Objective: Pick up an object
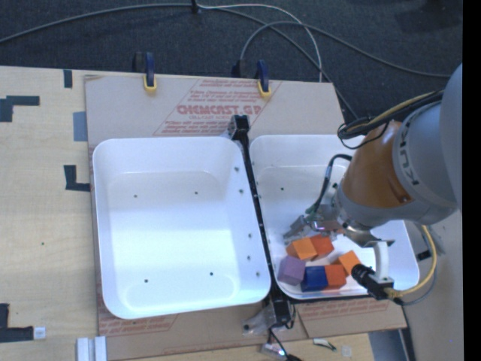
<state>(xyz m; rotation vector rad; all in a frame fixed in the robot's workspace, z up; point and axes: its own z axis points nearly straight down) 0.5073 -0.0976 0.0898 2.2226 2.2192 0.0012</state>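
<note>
Orange blocks [312, 247] three, one purple [292, 269], one blue [315, 277], gripper [314, 222] state unclear

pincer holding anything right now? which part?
Cannot be told. The pincer sits low in the right bin, just above the orange block; nothing visibly gripped.

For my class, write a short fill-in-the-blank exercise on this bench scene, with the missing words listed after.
1. The coloured blocks lie in the ___ bin as the camera sees it.
2. The blue block sits right beside a ___ block.
3. Two ___ clamps hold the cardboard sheet at its far edge.
4. The arm's wrist band is ___.

Missing words: right; purple; blue-and-yellow; orange
</note>
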